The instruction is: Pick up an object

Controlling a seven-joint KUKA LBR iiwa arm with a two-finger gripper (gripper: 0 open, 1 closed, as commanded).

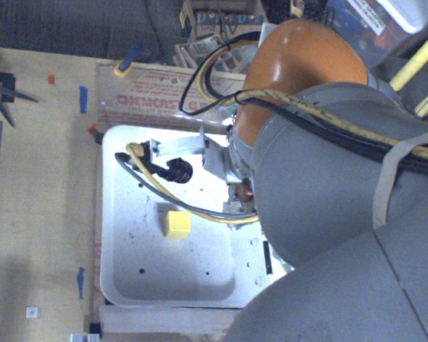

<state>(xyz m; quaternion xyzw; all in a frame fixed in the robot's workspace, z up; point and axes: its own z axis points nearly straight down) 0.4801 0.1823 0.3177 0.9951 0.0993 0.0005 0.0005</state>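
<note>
- The end effector (235, 197) hangs low over the white bin (190, 272), at that bin's far right part. The grey arm covers much of it from above.
- Whether the end effector is spread or pressed together, I cannot tell, as the wrist and cable hide its tip. Nothing is seen pinched in it.
- The yellow block (177, 224) is the one clear thing to pick. It lies flat on the bin floor to the left of the end effector and a little nearer the camera. It is close by but apart from it, with bare white floor between.
- The block looks near cubic, so it has no long axis to line up with. Its sides sit slightly askew to the bin walls.
- My judgement is that the coming move turns on that offset: a short shift left and toward the camera, then straight down. The block stands free of the walls, with room on all sides.
- The table (32, 210) lies well off to the left, beyond the bin's rim.
</note>
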